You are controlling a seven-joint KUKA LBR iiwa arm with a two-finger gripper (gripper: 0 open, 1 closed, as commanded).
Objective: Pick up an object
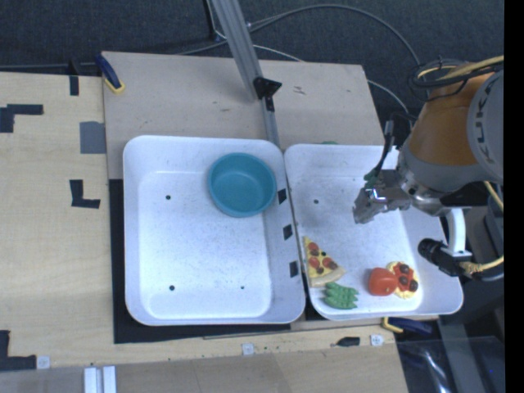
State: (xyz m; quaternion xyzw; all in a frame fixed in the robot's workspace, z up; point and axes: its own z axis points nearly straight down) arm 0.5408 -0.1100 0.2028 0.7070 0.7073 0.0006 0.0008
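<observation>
Looking down at a slant from the camera view, I am reaching in from the right with my grey arm (pixel 458 129), its orange band sitting above the wrist. My end effector (pixel 366 210) is hanging over the right bin (pixel 344 164), above the bin's bare speckled floor and toward its middle. Its metal fingers are pointing down and to the left; whether they are spread or closed I cannot tell from this angle, and nothing is showing between them.

The right bin is carrying the objects along its near edge. A pizza slice (pixel 320 263) is lying by the bin's left wall, with a green leafy piece (pixel 341 296) just beside it toward the near rim. A red tomato (pixel 381 282) is resting near the right corner, touching a second yellow-and-red topped piece (pixel 404 278) on its right. All four are lying apart from my end effector, nearer the camera than it.

The left bin (pixel 155 228) is standing side by side with the right one on the tabletop (pixel 49 219). A blue bowl (pixel 241 184) is sitting upright in its far right corner, close to the wall shared with the right bin. A grey pole (pixel 237 35) is slanting down from the top of the view toward the gap between the bins.
</observation>
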